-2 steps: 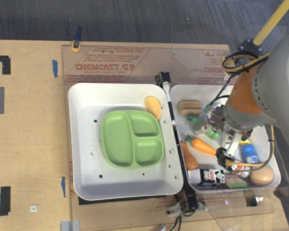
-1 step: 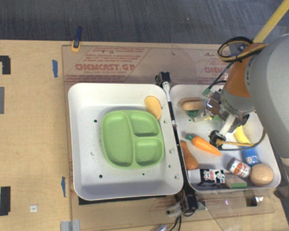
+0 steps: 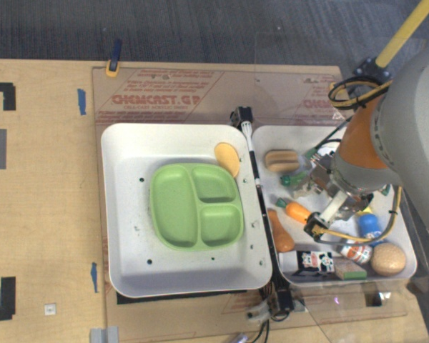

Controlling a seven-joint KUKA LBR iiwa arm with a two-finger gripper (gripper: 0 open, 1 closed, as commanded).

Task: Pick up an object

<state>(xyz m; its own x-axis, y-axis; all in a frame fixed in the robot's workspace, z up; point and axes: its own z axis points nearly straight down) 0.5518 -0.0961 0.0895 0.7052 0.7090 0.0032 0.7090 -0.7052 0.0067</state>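
Camera view looks down on a tabletop (image 3: 43, 213) with two white bins side by side. The left bin (image 3: 121, 213) holds a green divided plate (image 3: 196, 206) at its middle and a yellow fruit (image 3: 228, 157) near its upper right corner, just beside the plate.

The arm (image 3: 404, 120) reaches in from the right, and its orange-banded wrist hangs over the right bin (image 3: 407, 252). The jaws are low over the middle of that bin, among the things lying there. Whether they are open or closed cannot be told, and nothing can be seen held between them.

All the loose things apart from the plate and the fruit lie in the right bin. A bun (image 3: 281, 160) is at the upper left, and a small green piece (image 3: 293, 181) sits just below it, close to the jaws. A carrot (image 3: 298, 211) lies left of centre, with a brown-orange root (image 3: 280, 233) beside it along the left wall. A blue piece (image 3: 370, 224), a small bottle (image 3: 355, 251) and a tan ball (image 3: 388, 259) crowd the lower right. A black-and-white carton (image 3: 316, 261) lies along the bottom wall.
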